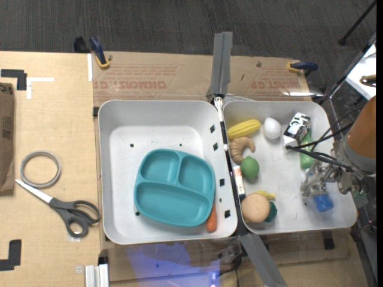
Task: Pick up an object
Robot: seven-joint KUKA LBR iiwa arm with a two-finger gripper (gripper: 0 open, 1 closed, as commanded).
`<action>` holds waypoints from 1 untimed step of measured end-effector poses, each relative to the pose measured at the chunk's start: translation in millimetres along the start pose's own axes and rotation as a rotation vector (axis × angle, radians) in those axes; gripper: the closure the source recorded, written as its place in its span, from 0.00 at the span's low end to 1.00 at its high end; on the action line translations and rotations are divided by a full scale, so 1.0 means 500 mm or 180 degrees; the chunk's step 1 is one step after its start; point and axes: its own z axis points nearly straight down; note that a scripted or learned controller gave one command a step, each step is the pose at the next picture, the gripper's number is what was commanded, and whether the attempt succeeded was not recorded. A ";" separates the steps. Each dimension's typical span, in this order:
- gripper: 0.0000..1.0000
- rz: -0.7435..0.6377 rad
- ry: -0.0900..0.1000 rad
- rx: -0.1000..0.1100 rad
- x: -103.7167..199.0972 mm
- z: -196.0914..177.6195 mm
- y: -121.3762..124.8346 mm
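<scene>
Tool [315, 184] sits low in right bin [287, 220], near its right wall, just above a blue block [324, 204]; cannot tell its state. Corn [244, 128], egg [272, 128], croissant [240, 147], green ball [249, 168] lie in that bin's left half. Left bin [119, 124] holds teal divided plate [175, 187], carrot [212, 220] touching its edge.

Dark grey carpet floor [179, 17] lies beyond the pale wooden bench [48, 100].

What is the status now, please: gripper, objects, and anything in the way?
Gripper low in right bin, near blue block. Nothing seen held. Green piece and cables crowd it.
</scene>
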 end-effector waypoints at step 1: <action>0.00 0.0001 0.0000 -0.0001 0.000 0.000 0.000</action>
